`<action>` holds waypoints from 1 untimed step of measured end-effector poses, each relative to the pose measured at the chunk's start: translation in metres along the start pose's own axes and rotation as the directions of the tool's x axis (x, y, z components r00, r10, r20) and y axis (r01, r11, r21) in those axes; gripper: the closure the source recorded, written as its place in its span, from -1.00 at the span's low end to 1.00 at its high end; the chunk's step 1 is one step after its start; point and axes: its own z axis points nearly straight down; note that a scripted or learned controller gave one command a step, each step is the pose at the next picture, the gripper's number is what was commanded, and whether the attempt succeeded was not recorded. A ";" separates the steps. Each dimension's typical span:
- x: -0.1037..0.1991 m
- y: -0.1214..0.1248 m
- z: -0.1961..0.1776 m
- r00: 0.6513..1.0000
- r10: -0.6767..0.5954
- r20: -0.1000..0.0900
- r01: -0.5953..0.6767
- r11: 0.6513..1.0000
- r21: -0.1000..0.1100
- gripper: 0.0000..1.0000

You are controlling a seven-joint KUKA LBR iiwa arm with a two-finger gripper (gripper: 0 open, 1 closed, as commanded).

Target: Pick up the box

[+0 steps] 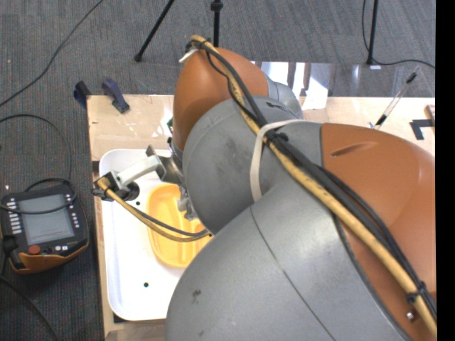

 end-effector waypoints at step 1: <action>-0.028 -0.027 0.107 0.970 -0.245 0.003 0.245 0.970 0.001 1.00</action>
